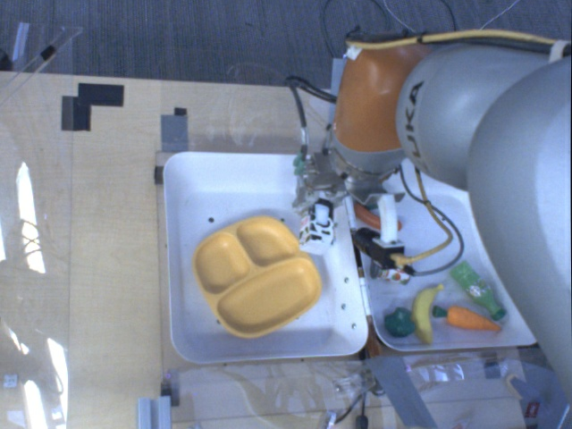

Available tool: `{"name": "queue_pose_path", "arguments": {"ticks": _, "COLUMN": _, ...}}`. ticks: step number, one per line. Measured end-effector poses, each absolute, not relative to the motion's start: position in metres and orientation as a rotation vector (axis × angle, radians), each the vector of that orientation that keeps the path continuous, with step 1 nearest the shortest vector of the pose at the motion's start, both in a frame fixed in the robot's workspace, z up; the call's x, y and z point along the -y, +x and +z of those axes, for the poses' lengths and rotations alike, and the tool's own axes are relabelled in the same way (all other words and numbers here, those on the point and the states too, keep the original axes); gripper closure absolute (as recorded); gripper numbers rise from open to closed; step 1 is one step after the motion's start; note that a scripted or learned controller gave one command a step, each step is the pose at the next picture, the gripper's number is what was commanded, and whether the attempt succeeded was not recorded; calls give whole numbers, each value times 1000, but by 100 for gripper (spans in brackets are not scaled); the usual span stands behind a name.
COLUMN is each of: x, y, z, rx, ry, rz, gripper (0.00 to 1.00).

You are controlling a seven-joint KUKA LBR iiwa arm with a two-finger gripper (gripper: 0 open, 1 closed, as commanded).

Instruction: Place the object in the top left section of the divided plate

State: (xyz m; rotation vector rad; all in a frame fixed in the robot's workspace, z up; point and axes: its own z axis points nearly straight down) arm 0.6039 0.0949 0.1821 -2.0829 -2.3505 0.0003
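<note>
The small black-and-white patterned object (317, 226) hangs just beside the right rim of the yellow plastic divided plate (257, 275), in the left white bin (183, 239). The gripper (320, 206) is directly above this object, and its fingers seem to pinch the object's upper end, so its long axis points down. From the object, the plate's top left section (222, 262) lies to the left, past the top right section. In the right white bin (509, 333) lie 1 banana (426, 311) and 1 carrot (471, 320).
</note>
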Motion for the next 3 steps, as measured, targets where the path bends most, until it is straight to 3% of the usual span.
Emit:
{"name": "queue_pose_path", "arguments": {"ticks": 1, "x": -120, "y": 670, "z": 300, "rx": 2463, "ry": -1956, "rz": -8, "gripper": 100}}
{"name": "queue_pose_path", "arguments": {"ticks": 2, "x": -106, "y": 660, "z": 182, "rx": 2594, "ry": -1771, "rz": 0, "gripper": 100}}
{"name": "queue_pose_path", "arguments": {"ticks": 3, "x": -106, "y": 662, "z": 191, "rx": 2596, "ry": -1772, "rz": -4, "gripper": 100}}
